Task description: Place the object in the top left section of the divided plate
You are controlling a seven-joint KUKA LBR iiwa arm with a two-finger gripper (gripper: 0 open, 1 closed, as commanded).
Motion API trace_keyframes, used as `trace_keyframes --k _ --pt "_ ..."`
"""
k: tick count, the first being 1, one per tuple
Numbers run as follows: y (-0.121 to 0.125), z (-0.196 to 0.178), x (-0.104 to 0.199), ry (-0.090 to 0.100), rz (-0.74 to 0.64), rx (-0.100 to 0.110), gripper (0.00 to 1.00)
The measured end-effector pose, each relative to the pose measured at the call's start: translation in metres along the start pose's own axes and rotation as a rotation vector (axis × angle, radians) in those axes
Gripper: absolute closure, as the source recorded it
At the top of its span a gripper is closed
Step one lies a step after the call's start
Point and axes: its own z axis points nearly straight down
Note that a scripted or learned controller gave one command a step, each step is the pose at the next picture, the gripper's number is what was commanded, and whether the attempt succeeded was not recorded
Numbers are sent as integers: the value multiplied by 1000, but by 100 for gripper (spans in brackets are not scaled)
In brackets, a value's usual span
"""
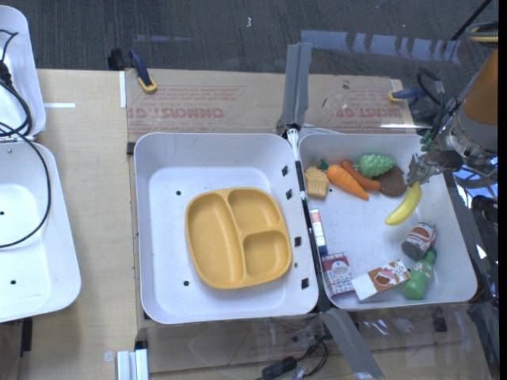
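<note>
— Gripper (417, 170)?
— Above right bin (455, 212), finger spread not discernible.
— Banana (405, 204)?
— Just below the tips, on the bin floor; contact unclear. Yellow divided plate (238, 236) sits in left bin (150, 212).

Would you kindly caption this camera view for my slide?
Gripper hovers over banana in right bin; yellow divided plate waits.

I'm seeing a mustard-yellow divided plate (238, 236), two white bins (150, 236), an orange carrot (345, 178), a yellow banana (404, 205).
</note>
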Motion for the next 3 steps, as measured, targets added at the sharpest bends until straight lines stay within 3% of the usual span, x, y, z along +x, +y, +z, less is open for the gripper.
trace_keyframes --k 2,3 --pt "-63 -13 159 2 -335 0 100" --pt "-39 -12 222 1 -211 1 100"
